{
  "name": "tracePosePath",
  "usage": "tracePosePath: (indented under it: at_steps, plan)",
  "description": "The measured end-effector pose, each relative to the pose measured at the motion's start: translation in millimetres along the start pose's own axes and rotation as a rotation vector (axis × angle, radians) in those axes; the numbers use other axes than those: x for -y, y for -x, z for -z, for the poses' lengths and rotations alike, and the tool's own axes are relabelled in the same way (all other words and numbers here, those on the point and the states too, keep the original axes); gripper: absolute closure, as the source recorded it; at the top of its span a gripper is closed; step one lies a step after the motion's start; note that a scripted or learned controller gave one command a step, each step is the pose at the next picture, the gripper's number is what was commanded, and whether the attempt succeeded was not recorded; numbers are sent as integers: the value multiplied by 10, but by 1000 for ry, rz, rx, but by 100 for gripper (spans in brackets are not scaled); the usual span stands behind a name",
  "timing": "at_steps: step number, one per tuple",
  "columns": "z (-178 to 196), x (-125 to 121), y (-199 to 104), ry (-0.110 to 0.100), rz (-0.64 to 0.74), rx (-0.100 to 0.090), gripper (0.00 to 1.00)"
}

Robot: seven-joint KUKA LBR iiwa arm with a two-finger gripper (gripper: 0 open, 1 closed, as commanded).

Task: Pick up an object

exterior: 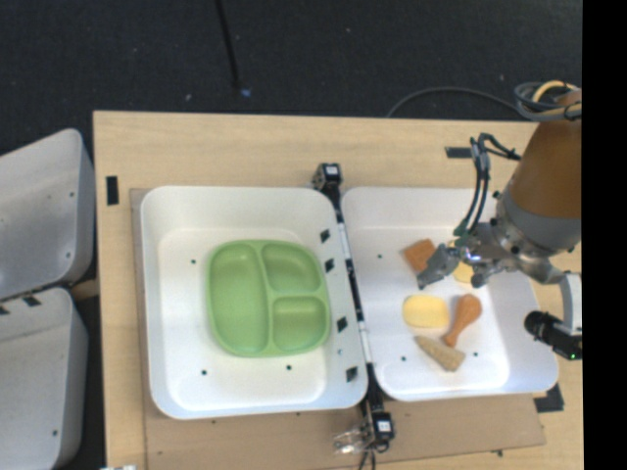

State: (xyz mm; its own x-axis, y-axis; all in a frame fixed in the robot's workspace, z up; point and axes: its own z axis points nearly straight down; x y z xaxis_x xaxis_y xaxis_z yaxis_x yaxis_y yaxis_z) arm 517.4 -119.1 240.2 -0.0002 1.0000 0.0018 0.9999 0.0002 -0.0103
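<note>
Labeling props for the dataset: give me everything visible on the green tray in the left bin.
The green tray is a light green, plastic-looking, rounded rectangle with three compartments: one long section on its left and two smaller ones on its right. It lies flat, slightly rotated, near the middle of the left bin, resting on the bin floor. Nothing sits in it or touches it.

Wooden bench bears two white bins: left, right.

- Green divided plate — three compartments, lying in the left white bin.
- Wooden bench — light tan, bearing both bins.
- Black cable — running across the dark floor beyond the bench.
</note>
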Motion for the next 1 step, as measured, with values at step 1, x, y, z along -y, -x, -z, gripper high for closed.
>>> tracePosePath:
  at_steps: [1]
  plan:
    - [53, -22, 1, 11, 2, 2, 0]
